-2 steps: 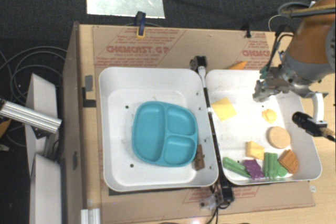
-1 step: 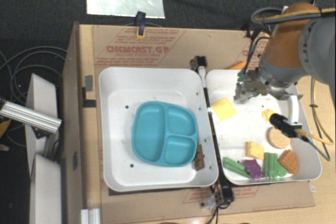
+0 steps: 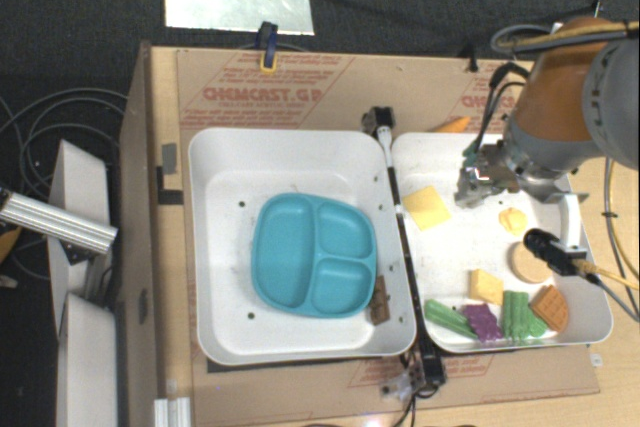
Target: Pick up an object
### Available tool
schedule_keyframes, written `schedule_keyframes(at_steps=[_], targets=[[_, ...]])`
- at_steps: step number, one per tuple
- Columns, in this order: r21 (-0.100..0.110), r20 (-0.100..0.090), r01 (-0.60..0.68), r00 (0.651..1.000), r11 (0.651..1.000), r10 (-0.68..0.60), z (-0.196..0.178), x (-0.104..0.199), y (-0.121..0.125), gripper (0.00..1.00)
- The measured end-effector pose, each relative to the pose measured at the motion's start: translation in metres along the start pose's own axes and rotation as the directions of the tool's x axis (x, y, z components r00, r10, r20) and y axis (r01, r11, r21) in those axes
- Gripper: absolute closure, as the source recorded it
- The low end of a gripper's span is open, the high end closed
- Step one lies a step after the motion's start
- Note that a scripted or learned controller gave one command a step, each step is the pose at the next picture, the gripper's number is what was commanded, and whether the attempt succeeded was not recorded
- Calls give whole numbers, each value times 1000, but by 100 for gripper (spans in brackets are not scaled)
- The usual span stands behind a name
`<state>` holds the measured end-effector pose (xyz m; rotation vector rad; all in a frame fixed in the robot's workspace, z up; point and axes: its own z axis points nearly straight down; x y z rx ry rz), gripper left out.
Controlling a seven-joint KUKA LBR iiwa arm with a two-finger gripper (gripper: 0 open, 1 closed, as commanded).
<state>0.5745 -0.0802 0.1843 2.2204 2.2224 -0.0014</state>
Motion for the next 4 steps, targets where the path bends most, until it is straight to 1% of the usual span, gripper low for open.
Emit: schedule_keyframes(at_steps=[1,2,3,4], targets=[[-2,-1,7,1000,1000,-7,0,34,7,100],[-1,0,-1,1000,1000,1,0,-3,-11,100],[-4,1,-1,1000,1000,1,-19,-46,-3,100],[-4,-1,7,1000,1000,-7,-13,24,27,100]])
